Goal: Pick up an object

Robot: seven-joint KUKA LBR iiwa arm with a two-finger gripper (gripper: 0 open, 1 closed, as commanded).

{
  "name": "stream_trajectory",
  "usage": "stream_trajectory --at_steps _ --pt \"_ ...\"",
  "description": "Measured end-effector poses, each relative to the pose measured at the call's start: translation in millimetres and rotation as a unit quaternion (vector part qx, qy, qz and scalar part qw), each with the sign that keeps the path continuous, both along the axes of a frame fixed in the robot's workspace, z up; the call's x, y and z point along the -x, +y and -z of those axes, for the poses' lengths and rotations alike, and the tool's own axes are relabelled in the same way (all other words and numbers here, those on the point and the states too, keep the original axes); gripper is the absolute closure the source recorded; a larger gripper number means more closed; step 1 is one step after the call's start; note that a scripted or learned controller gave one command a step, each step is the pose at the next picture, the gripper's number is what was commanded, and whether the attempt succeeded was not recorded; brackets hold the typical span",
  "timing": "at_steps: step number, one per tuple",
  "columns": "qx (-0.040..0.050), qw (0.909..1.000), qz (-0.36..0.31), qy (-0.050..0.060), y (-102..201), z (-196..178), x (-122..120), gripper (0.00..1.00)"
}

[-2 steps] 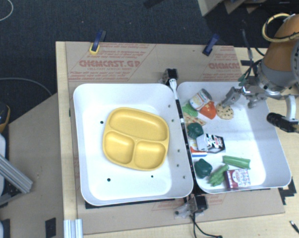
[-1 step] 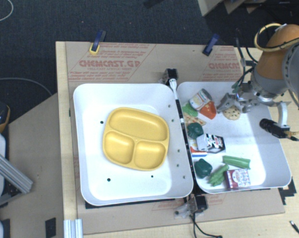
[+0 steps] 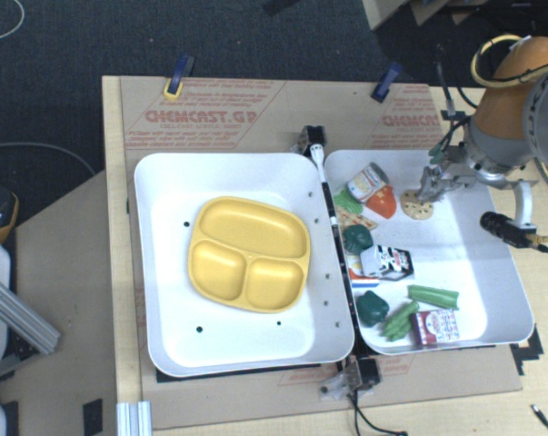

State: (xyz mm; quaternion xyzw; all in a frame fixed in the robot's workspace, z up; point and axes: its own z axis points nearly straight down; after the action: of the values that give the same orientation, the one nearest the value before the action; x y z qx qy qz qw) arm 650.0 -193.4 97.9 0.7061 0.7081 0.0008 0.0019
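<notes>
The pincer (image 3: 428, 192) hangs just above a round tan cookie (image 3: 419, 209) in the right white bin (image 3: 492, 271); whether its grip is spread or pressed together cannot be told.

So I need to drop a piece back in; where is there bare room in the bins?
Right bin: its right half, between gripper and red packet. Left bin: the rim around the yellow tray. Crowded: the right bin's left edge, from can to green pieces.
</notes>
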Motion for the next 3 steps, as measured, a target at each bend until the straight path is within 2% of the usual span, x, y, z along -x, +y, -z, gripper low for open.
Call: stream_trajectory --at_steps 1,2,3 --pt "0.0005 1.0 0.001 -0.001 2 -44 1 1.0" --pt "0.0009 1.0 0.0 -0.003 5 -96 -11 1.0" --pt "0.0007 1.0 0.001 -0.002 5 -130 -12 1.0"
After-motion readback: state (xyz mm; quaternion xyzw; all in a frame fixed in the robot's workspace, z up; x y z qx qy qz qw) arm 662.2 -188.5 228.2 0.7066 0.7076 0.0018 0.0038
